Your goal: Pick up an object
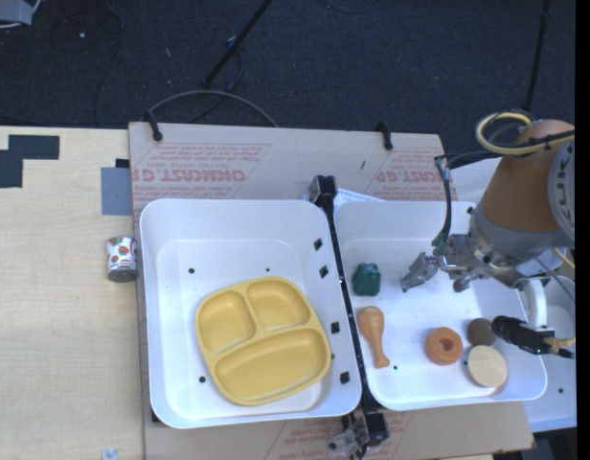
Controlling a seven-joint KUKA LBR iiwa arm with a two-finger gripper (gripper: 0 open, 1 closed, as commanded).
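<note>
My gripper point(437, 278) hangs over the upper middle of the right bin point(400, 220), open, with nothing between its fingers. Left of it, apart from it, a small dark green object point(366, 278) lies near the divider. Below that lies a tan drumstick-shaped toy point(374, 333). An orange-brown donut point(443, 345) sits below the gripper. Farther right rest a small brown round piece point(481, 331) and a pale beige disc point(487, 366).
The left bin point(170, 228) holds a yellow divided plate point(264, 338). A small patterned can point(122, 257) lies on the wooden bench left of the bins. A black clip point(323, 190) joins the two bins at the top of the divider.
</note>
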